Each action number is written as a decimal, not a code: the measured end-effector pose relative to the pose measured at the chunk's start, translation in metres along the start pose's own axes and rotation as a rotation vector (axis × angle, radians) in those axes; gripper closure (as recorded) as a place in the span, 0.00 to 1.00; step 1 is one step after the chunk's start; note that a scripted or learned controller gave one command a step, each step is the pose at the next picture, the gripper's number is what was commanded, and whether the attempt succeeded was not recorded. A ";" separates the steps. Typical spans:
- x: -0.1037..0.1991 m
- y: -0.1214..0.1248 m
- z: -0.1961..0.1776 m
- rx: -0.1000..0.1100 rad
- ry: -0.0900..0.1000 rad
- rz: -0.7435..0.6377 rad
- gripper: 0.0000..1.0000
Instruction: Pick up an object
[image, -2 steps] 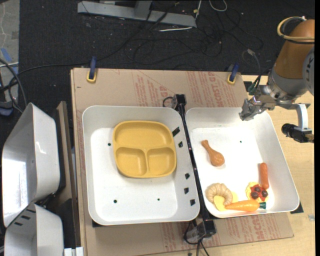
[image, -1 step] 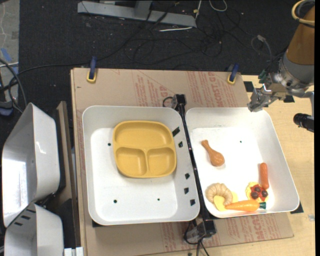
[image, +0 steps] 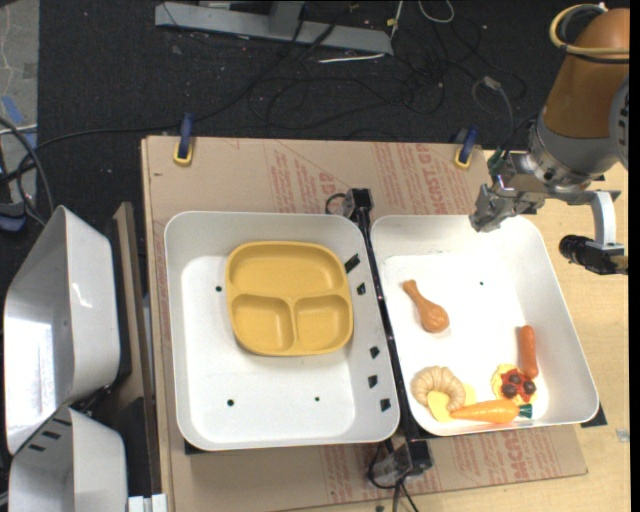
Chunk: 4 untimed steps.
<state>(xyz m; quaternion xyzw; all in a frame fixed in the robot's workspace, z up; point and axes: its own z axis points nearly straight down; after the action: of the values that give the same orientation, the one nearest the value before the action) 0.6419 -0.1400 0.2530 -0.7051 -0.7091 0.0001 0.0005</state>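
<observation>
The arm (image: 585, 90) comes in from the upper right of the frame, grey with an orange part above the wrist. Its gripper (image: 492, 212) hangs over the upper edge of the right bin (image: 560, 300), close to that bin's upper left corner. The fingers point down toward the rim, but they are dark and small, so I cannot tell if they are open or closed. I see nothing between them.

The right bin holds several toy foods. An orange drumstick (image: 426, 307) lies in the middle left part of this bin, apart from the others and below the gripper. A red-orange sausage (image: 527, 351) lies near the right wall. In the lower part of the bin there is a croissant (image: 438, 383), a carrot (image: 487, 409) lying flat just beside it, and a small yellow piece with dark berries (image: 518, 384) just above the carrot's right end. These three are close together, and the carrot seems to touch the croissant's lower side.

The left bin (image: 195, 330) holds a yellow plate (image: 290, 297) with three compartments, placed in the upper middle part of this bin. Both bins stand side by side on a brown board (image: 300, 170) that covers the surface.
</observation>
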 end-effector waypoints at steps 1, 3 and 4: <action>0.051 -0.011 -0.006 0.000 0.000 -0.001 1.00; 0.144 -0.027 0.010 0.002 0.000 -0.001 1.00; 0.195 -0.050 0.005 0.002 0.001 -0.002 1.00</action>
<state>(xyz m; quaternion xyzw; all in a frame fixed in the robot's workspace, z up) 0.5908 0.0550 0.2482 -0.7043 -0.7099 0.0004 0.0014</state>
